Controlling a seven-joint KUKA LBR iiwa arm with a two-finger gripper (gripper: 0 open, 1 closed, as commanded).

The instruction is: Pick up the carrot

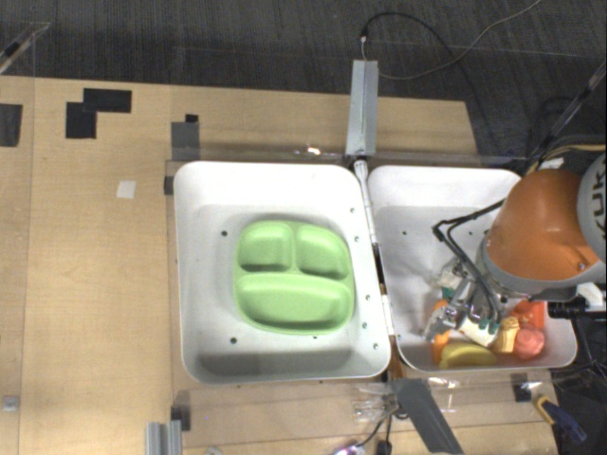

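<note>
The carrot appears as an orange piece at the front of the right bin, partly hidden under the gripper. The gripper is low in that bin's front area, directly over the carrot and a cluster of toy foods. Its metal tip points down and to the left, close to the carrot, and I cannot make out whether it touches. The arm's orange band covers the bin's right side.
A yellow banana-like piece, a small yellow block and red-orange pieces crowd the right bin's front corner. A green divided plate lies in the left bin. Black cables loop above the gripper.
</note>
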